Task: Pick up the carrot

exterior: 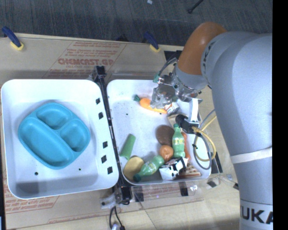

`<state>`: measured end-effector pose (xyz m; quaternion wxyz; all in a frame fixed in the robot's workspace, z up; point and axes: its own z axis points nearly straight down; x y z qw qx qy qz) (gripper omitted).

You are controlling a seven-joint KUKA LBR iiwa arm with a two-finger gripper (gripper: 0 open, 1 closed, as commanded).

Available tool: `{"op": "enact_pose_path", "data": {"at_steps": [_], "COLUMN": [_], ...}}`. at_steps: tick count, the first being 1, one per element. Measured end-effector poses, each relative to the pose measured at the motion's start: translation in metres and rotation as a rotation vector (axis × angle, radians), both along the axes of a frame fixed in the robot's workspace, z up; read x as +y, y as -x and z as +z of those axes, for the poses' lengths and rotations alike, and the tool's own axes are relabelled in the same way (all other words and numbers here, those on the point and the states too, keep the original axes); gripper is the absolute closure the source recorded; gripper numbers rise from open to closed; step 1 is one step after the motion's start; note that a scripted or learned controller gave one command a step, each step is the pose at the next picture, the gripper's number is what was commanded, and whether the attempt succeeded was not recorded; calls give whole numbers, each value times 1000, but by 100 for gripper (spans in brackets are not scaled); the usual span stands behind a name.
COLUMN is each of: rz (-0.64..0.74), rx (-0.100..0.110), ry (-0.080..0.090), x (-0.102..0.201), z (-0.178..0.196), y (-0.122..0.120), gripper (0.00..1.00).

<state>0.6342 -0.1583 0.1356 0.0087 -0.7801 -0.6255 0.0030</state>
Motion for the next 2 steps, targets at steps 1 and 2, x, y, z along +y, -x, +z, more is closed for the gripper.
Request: {"op": "enact_pose_path", "data": {"at_steps": [1, 2], "rz": [1, -43], "rx": [1, -4], "ry": [0, 10], "x": [0, 21], "z": [0, -46], "y": [0, 23], "gripper": [0, 0]}}
